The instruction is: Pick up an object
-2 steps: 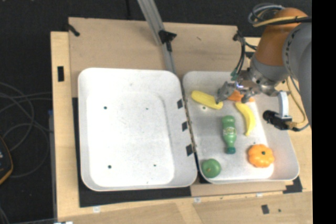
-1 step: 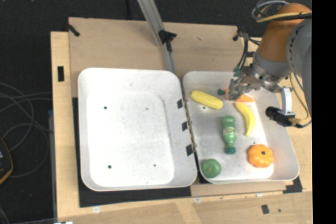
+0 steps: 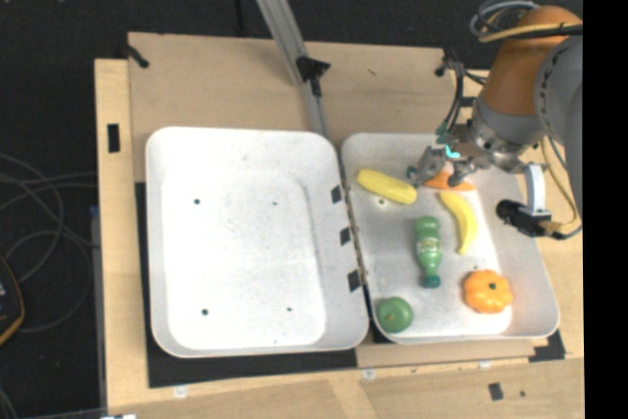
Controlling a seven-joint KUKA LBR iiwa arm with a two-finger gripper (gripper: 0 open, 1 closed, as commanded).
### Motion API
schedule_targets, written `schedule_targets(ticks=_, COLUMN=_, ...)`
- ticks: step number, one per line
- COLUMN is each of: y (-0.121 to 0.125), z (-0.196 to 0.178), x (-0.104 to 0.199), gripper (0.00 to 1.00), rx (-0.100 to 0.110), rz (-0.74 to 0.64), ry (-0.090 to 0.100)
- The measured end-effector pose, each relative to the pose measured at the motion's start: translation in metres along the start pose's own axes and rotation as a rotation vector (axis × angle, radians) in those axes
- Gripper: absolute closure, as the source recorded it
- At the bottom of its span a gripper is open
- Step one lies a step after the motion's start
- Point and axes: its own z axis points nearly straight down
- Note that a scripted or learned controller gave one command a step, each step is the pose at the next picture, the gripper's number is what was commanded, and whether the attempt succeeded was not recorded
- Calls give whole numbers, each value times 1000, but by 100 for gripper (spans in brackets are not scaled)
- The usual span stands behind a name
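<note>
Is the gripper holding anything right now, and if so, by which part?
Cannot be told. The gripper is low over a small orange object at the far end of the right bin, but no clear hold on it shows.

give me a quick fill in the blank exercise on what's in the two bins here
1. All the objects lie in the ____ bin.
2. The green bottle lies between the green apple and the ____ corn cob.
3. The hand is over the bin's ____ edge.
4. The small pumpkin is ____ in colour.

Missing words: right; yellow; far; orange
</note>
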Motion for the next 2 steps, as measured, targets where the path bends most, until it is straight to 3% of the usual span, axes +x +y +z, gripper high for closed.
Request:
schedule_targets(ticks=1, y=36, z=34, x=26, gripper=0, rx=-1, rz=0, ry=-1)
schedule_targets(ticks=2, y=18, z=44, x=79, gripper=0, rx=2, rz=-4, ry=0)
